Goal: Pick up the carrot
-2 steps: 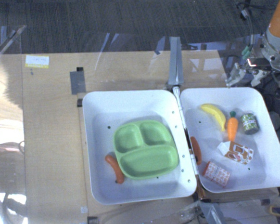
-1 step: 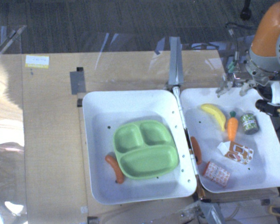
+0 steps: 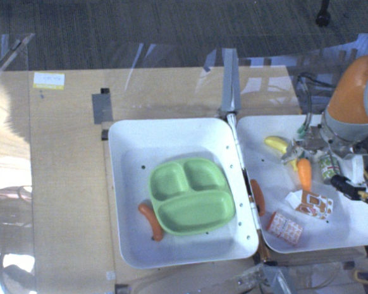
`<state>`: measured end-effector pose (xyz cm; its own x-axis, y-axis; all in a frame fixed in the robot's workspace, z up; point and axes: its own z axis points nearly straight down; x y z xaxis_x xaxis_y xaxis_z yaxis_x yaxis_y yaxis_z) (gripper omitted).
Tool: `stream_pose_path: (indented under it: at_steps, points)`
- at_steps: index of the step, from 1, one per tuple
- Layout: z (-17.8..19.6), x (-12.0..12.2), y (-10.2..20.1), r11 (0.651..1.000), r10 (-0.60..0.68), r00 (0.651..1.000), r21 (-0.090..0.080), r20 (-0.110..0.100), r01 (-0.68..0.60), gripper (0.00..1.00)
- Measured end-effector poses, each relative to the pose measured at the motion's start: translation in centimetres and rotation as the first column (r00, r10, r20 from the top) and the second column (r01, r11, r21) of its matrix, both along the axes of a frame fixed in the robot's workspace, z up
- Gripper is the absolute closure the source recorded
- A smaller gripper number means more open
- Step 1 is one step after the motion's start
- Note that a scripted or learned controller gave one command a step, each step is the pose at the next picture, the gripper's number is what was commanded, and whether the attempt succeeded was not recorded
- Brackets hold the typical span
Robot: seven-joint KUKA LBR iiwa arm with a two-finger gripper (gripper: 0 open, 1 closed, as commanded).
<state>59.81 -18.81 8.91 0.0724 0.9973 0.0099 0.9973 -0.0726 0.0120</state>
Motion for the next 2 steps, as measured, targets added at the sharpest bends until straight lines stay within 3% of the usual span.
stream_pose_path:
  at_steps: [1,2]
  points:
    - [1.1,0.1,-0.3,1.0,-0.001,1.0,-0.008,0.004,0.001,1.0]
    - [11.4,3.8,5.4,1.0,-0.013,1.0,-0.01,-0.005,0.013,1.0]
